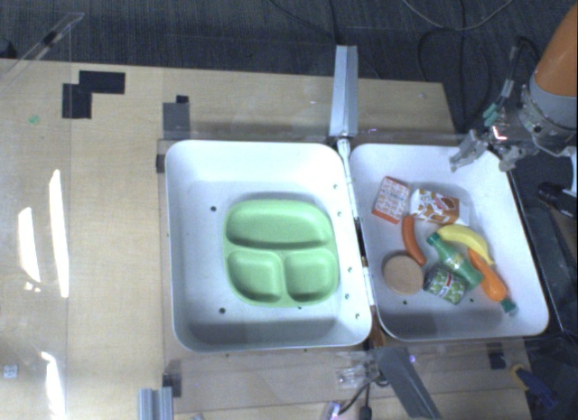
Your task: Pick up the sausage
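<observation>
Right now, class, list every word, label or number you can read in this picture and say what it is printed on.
None can be read.
Orange-and-white packet: print too blurred.
Red-and-white packet: print too blurred.
Green can: label too small.

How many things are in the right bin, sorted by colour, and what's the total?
Orange or red-orange: 2, the sausage and the carrot
Yellow: 1, the banana
Green: 2, the bottle and the can
Tan: 1, the round bun
Red-and-white printed packs: 2, the box and the packet
Total: 8
</observation>
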Motion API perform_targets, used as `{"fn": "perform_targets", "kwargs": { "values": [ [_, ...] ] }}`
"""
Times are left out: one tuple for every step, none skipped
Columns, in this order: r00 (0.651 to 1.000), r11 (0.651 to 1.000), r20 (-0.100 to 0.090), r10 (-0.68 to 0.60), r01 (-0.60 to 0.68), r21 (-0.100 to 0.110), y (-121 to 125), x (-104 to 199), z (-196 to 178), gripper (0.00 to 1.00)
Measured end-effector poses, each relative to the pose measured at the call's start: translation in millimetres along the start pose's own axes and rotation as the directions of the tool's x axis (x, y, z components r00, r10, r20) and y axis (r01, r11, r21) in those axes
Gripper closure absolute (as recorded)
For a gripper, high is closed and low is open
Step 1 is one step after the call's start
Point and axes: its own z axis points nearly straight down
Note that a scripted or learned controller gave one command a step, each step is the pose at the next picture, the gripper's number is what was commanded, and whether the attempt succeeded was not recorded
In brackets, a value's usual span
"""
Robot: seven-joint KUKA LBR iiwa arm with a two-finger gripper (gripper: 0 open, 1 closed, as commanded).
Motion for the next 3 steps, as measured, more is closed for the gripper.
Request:
{"fn": "perform_targets", "kwargs": {
  "values": [
    [0.989, 0.989, 0.000, 0.147, -0.147, 0.001, -27, 29, 80, 0.00],
    [0.993, 0.993, -0.002, 0.114, -0.114, -0.004, -85, 80, 131, 0.00],
    [0.978, 0.978, -0.001, 0.208, -0.208, -0.001, -81, 84, 67, 0.00]
  ]
}}
